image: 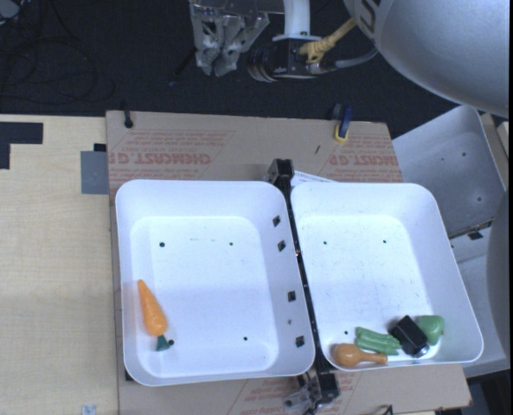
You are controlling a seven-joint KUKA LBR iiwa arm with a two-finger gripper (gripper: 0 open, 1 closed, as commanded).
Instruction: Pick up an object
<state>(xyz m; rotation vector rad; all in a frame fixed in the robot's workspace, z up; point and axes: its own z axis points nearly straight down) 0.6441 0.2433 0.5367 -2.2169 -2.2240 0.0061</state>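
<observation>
Nearest us, the right shallow white plastic bin [446, 258] holds a dark block [409, 335], green pods [377, 341] and an orange gourd-shaped toy [357, 355] clustered in its near corner; the left white bin [126, 232] holds an orange toy carrot [151, 309]. The gripper [230, 46] hangs above the table's far edge, carrying nothing; whether the jaws are spread we cannot tell. We judge the approach not yet begun: next, choose a target and descend.

The pale wooden tabletop [40, 258] carries a printed cardboard sheet [239, 150]. On that sheet two shallow white bins sit side by side, touching: the left bin [122, 258] and the right bin [451, 249]. Left of the sheet, dark flat patches [9, 141] and a grey square [92, 171] lie on the wood.
</observation>
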